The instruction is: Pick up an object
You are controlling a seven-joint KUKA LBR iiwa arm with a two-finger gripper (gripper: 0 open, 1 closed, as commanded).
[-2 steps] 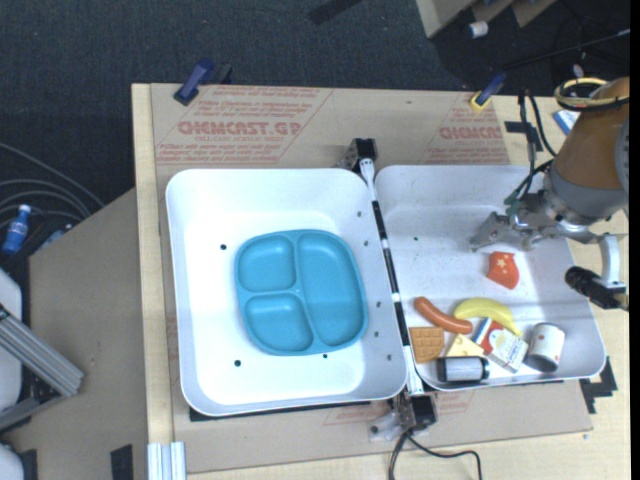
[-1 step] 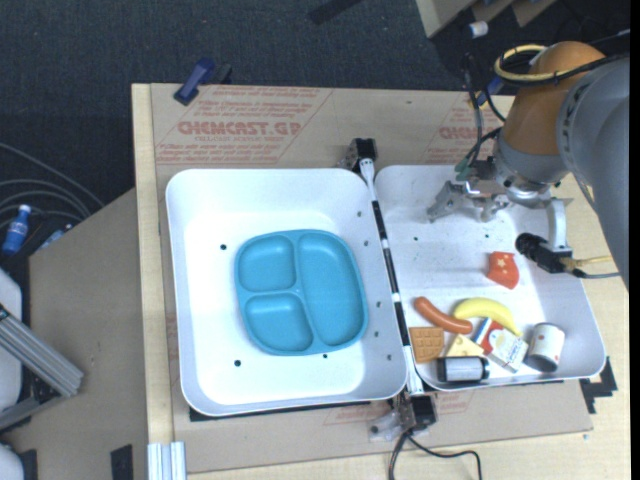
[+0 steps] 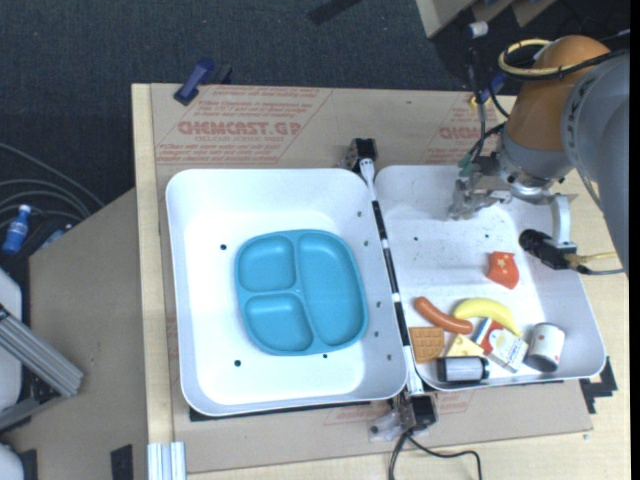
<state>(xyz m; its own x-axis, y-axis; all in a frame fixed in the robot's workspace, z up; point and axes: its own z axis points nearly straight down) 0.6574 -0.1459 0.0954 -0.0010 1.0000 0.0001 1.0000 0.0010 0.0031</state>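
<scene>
My gripper [image 3: 470, 201] hangs over the back part of the right bin [image 3: 430, 193], above bare white floor, and I see nothing in it. The objects lie toward the bin's front. A small red piece [image 3: 503, 269] sits alone, below and to the right of the gripper. Further forward are an orange sausage [image 3: 441, 314], a yellow banana [image 3: 487, 312], a tan waffle square [image 3: 426, 343], a yellow wedge [image 3: 462, 347], a red and white packet [image 3: 505, 346], a small can [image 3: 545, 346] and a dark cylinder [image 3: 462, 370].
The left bin [image 3: 200, 208] holds a blue divided plate [image 3: 299, 290] near its middle. A black rail [image 3: 382, 238] runs between the two bins. A blue clip [image 3: 193, 81] lies on the bench beyond the left bin.
</scene>
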